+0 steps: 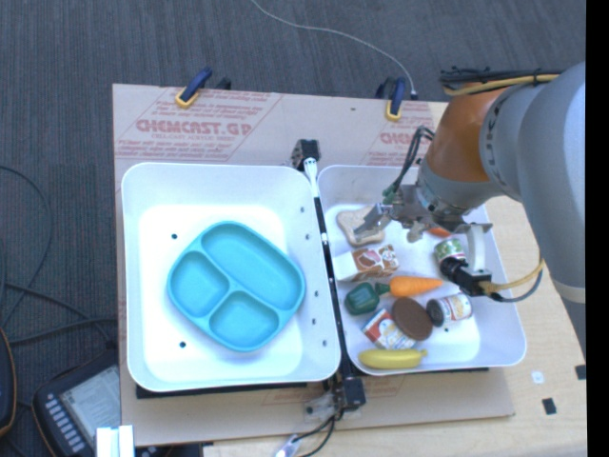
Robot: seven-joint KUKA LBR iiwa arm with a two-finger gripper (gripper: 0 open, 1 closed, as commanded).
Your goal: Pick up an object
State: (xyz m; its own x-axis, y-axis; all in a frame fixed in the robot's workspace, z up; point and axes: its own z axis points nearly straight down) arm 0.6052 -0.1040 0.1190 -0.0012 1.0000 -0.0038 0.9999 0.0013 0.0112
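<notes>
The arm comes in from the right and the gripper (pixel 394 215) hangs low over the back of the right bin (pixel 509 336). Its fingers stand apart, 1 reaching toward the tan slice of bread (pixel 354 224) at the bin's back-left, and nothing sits between them.

The right bin is crowded. Just in front of the bread lies a small printed packet (pixel 374 260), and in front of that the orange carrot (pixel 415 286) stretches across the bin's middle. A dark green piece (pixel 362 299) sits by the carrot's left end. Nearer the bin's front: a brown round cookie (pixel 413 319), a red and white packet (pixel 383 329) touching it, and a yellow banana (pixel 392 358) at the front rim. 2 small cans are on the bin's right side, 1 green-labelled (pixel 450 250) under the wrist, 1 (pixel 453 308) beside the cookie.

The left bin (pixel 143 208) carries a blue divided plate (pixel 236 286), well apart from the action.
</notes>
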